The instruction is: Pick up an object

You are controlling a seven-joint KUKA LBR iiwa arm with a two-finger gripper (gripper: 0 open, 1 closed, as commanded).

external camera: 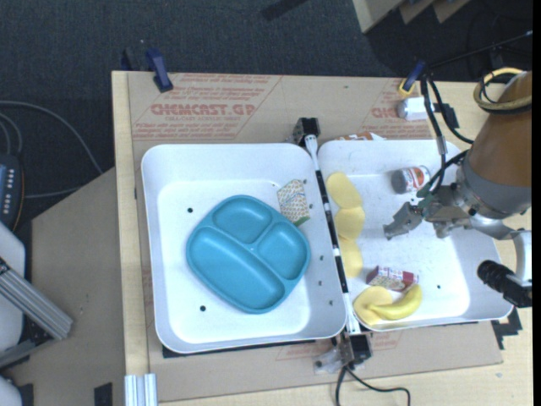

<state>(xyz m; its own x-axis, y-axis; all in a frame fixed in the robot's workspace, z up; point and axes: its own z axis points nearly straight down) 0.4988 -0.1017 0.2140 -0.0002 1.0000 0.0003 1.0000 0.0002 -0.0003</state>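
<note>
camera view notes, read left to right. left bin [161, 227]: blue divided plate [247, 252] lying flat, and a small patterned packet [292, 200] just beside its upper right edge, near the wall between the bins.

right bin [473, 307]: pale yellow squeezed shape [347, 220] along the left wall, long axis running top to bottom of the view. below it a banana [390, 303] in the near left corner, long axis roughly left-right, ends curling up. a small red-and-white wrapper [394, 275] touches its top. a small can [409, 178] lies on its side farther back, axis left-right.

gripper [399, 225]: hangs mid-bin, fingers slightly parted, nothing between them. it sits between can and wrapper, apart from both.

progress, your call: nothing picked yet. the whole grasp is left: choose a target, descend, close, lift. the banana or wrapper looks nearest.
</note>
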